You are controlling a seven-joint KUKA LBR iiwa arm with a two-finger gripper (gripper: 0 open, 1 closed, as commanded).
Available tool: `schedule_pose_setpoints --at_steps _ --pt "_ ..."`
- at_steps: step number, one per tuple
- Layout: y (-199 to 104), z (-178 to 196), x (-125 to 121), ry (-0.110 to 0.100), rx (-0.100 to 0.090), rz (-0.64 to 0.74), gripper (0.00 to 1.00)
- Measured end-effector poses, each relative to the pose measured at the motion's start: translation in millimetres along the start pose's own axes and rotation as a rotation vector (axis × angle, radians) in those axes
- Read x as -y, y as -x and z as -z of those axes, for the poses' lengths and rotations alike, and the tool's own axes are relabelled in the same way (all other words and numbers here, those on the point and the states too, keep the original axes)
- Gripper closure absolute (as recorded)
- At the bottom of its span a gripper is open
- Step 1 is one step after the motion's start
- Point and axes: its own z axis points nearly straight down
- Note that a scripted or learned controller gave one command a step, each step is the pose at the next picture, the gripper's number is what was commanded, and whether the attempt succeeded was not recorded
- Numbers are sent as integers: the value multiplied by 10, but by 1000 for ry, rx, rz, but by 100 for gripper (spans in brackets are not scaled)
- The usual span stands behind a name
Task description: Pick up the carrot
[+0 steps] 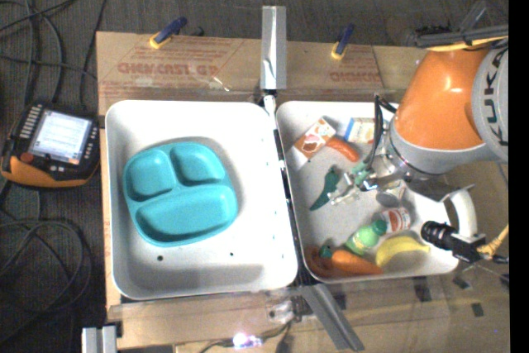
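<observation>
Along the near wall of the right bin (291,178) lies the carrot (347,262), orange body pointing right, its dark green top at the left end close to the bin's near-left corner. A banana (402,250) lies just beside its right tip, and a green bottle (367,237) lies just behind it, near or touching. Farther back in the same bin are a green pepper (325,188), a second orange piece with a small box (315,137) beside it, and a red-labelled can (397,219).

The arm (442,107) reaches in from the right, its orange band over the bin's far right part. The gripper (362,178) hangs above the middle of the bin, beside the pepper and well apart from the carrot; how far its fingers stand open cannot be told from this angle, and nothing is seen held between them. The left bin (116,202) holds a blue tray (182,193). Both bins rest on the worktop (190,66).

Handling, as a judgement: the carrot looks like a light, stiff plastic toy with a smooth, tapered skin, likely to slip if pinched near the tip. The thick middle of the body, taken across its width, offers the surest hold. The wall in front and the bottle behind leave little room for the fingers, so a grasp may nudge the neighbours or catch the bin wall.
</observation>
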Motion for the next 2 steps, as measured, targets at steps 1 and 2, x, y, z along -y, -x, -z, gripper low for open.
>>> schedule_pose_setpoints --at_steps 1,2 --pt "-578 -207 -152 -3 0 29 100" --pt "-610 -89 -164 0 3 219 100"
